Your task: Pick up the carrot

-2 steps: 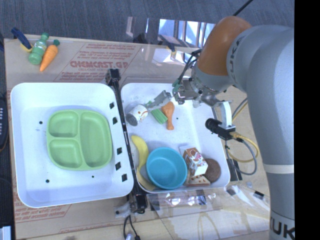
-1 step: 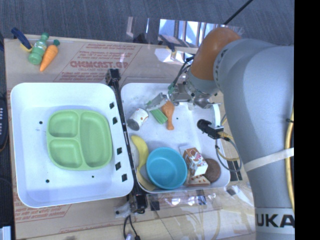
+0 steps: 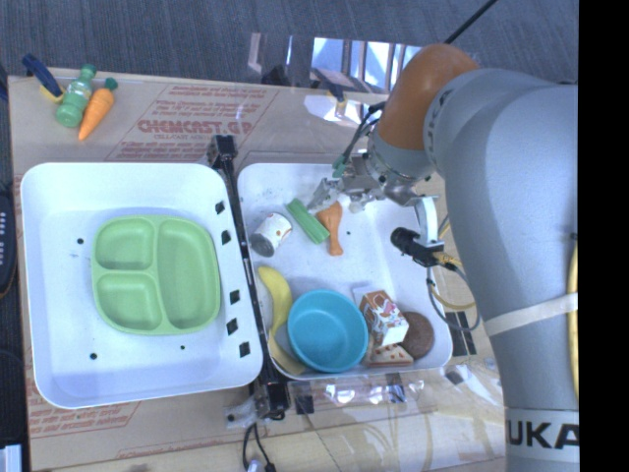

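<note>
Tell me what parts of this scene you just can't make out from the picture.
- The hand: it sits over the carrot in the right bin; the wrist blocks it, so whether it has the carrot is unclear.
- The banana and the yellow plate: largely covered by the blue bowl.
- The brown round thing: partly behind the small box, too unclear to name.
- The print on that box: too small.

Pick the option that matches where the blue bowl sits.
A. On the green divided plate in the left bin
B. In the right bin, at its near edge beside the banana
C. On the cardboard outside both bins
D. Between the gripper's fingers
B: the blue bowl rests in the right bin, near its front edge, with the banana at its left side.
</note>
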Action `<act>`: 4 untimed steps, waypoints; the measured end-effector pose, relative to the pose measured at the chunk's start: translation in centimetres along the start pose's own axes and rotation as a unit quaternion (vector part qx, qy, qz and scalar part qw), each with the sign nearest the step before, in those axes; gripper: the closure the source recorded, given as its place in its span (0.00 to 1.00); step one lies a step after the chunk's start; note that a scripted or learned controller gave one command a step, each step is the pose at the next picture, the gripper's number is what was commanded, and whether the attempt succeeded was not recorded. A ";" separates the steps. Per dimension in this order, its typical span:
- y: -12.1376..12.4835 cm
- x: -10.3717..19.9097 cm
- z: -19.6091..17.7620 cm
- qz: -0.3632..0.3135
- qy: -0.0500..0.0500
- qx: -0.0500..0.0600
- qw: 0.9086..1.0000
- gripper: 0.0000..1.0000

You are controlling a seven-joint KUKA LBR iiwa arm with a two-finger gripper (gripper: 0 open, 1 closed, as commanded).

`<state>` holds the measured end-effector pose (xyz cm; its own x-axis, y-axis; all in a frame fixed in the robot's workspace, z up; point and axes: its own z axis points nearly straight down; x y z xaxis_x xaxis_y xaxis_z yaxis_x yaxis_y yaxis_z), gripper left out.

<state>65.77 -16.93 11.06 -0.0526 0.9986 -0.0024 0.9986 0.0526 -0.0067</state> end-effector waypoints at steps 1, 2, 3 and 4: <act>0.8 12.0 -8.7 -0.011 0.003 -0.006 1.000 1.00; 0.1 4.7 -2.7 -0.123 0.001 0.000 0.992 1.00; 0.7 13.0 -8.5 -0.102 0.000 -0.004 0.995 1.00; -3.0 9.9 -9.9 -0.372 -0.001 0.000 0.928 1.00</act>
<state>62.27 -7.20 20.91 -0.7273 0.6864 0.0010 0.6863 0.7272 -0.0064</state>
